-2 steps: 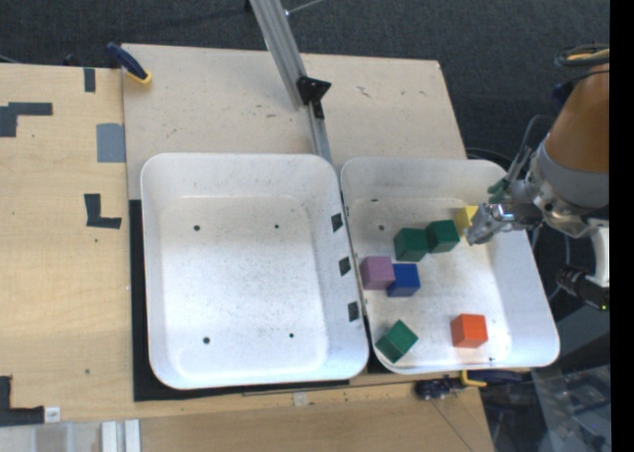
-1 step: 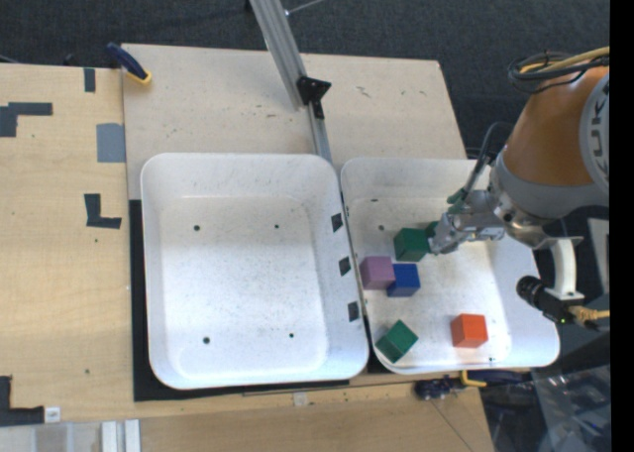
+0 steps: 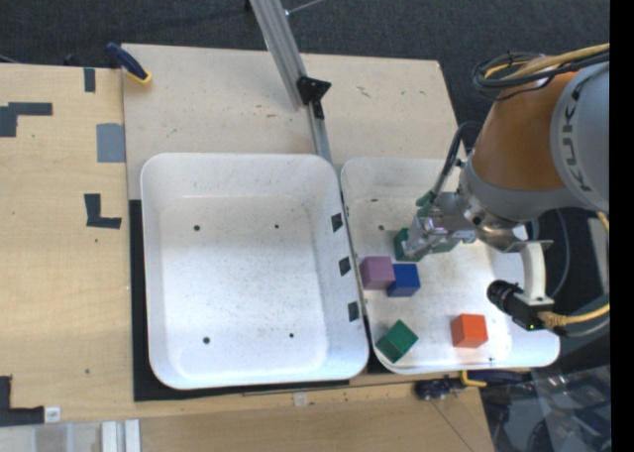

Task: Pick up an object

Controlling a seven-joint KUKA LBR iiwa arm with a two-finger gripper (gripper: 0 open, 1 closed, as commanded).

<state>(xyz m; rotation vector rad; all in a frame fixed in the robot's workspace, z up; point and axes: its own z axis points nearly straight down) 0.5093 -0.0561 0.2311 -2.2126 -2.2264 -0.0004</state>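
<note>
Several small blocks lie in the right bin (image 3: 396, 182): a purple block (image 3: 375, 271), a blue block (image 3: 404, 280) touching its right side, a green block (image 3: 397, 339) near the front rim, and an orange block (image 3: 469, 330) at the front right. My gripper (image 3: 420, 241) reaches in from the right and hangs just above and behind the purple and blue blocks. A dark green thing (image 3: 402, 242) shows right at its fingertips; whether it is held is unclear.
The left bin (image 3: 238, 272) stands beside the right one, their rims meeting at the middle. A slanted metal bar (image 3: 282, 39) runs from the top down to the bins' shared edge. The wooden bench extends to the left.
</note>
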